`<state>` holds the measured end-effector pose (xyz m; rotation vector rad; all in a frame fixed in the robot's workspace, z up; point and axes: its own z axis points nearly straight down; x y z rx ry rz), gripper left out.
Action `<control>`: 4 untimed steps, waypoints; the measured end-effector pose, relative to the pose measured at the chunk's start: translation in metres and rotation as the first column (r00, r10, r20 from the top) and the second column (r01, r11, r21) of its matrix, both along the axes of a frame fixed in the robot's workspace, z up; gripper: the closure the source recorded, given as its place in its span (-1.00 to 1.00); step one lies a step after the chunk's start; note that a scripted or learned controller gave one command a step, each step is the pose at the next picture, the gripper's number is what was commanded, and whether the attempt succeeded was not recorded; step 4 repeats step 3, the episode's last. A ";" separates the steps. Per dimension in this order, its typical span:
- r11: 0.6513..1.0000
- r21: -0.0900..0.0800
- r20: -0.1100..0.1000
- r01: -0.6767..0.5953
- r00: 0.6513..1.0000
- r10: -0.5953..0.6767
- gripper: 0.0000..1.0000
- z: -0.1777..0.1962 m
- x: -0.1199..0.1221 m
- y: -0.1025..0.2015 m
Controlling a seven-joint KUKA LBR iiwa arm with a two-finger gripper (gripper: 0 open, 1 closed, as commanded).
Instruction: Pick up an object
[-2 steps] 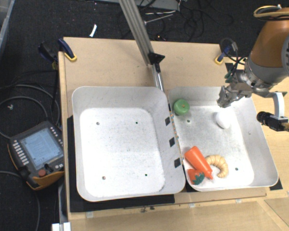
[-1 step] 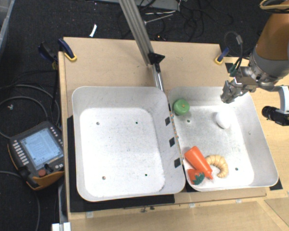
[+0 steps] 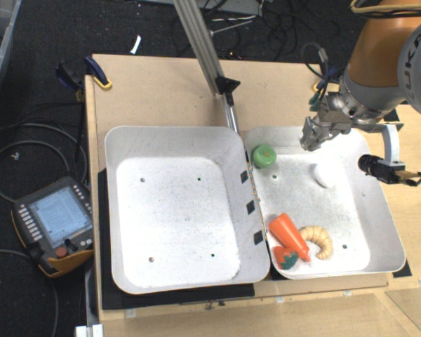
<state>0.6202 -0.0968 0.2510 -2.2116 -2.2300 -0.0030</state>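
The right bin (image 3: 379,220) holds a green round object (image 3: 264,156) at its back left corner, a white rounded object (image 3: 324,175) near the middle back, an orange carrot toy (image 3: 290,234) with a green top at the front, and a tan curled croissant-like piece (image 3: 318,240) right beside the carrot. My gripper (image 3: 311,139) hangs above the bin's back edge, just behind and above the white object. Nothing shows between its tips.
The left bin (image 3: 123,160) sits beside the right one, with a row of black clips along their shared wall. A slanted metal pole (image 3: 200,37) crosses the back of the bench. A teach pendant (image 3: 52,220) lies on the floor at left.
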 end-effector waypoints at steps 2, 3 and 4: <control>1.000 0.000 -0.002 -0.001 1.000 0.001 1.00 -0.011 -0.008 0.128; 1.000 0.000 -0.003 -0.001 1.000 0.001 1.00 -0.022 -0.022 0.186; 1.000 0.000 -0.003 -0.001 1.000 0.001 1.00 -0.022 -0.022 0.186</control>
